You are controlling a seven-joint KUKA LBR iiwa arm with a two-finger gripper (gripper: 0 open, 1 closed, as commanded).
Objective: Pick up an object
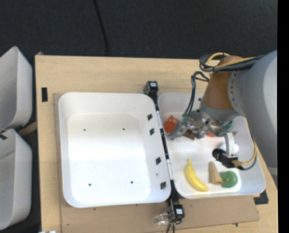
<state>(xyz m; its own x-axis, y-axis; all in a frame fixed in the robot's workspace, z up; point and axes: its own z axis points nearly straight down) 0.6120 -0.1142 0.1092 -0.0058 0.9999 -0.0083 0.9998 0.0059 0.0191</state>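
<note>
Bench (pixel 47 144) of pale wood bears two white bins, apparently over dark floor.

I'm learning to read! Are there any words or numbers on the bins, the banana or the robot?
No words or numbers can be read anywhere.
The banana, the right bin, the left bin and the arm bear no legible marks.
</note>
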